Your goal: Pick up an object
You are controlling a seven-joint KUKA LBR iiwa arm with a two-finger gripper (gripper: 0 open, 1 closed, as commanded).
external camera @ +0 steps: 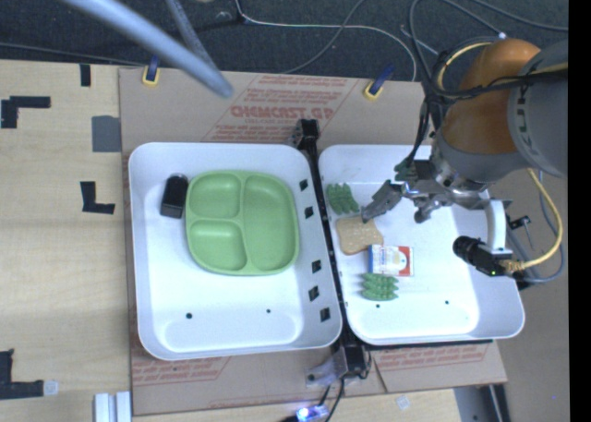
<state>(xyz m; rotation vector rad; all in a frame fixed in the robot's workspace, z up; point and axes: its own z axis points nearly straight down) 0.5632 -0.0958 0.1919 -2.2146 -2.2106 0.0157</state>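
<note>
Tool (399, 200) over right bin (480, 319), fingers apart, holding nothing, just right of the tan slice (356, 234), green plate (243, 223) in left bin (157, 319)

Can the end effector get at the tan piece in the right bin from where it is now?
Probably yes. The end effector hovers in the right bin just beside the tan piece, with nothing over it. The small carton and green toy sit close, so a grasp could nudge them.

Gripper (399, 200) hovers over right bin (480, 319), beside cracker (357, 235).
</note>
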